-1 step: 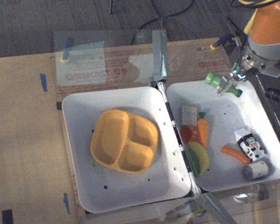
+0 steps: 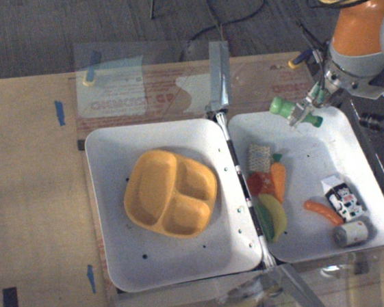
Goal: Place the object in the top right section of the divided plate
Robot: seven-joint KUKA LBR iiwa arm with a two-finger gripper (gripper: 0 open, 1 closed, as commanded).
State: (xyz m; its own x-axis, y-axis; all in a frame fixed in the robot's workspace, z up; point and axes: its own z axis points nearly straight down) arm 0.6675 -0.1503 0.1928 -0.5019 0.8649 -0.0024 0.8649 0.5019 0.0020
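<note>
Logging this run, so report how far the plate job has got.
Done: the gripper is up at the right bin's far edge with a green object at its fingers. In hand: carrying it, seemingly. Left: the yellow divided plate in the left bin has nothing in its top right section.

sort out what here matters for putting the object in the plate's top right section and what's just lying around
For the job:
divided plate in the left bin
green object by the jaws, probably the thing to place

Lying about, all in the right bin:
carrot
banana
red piece
small orange piece
printed carton
grey cylinder
beige square
</note>
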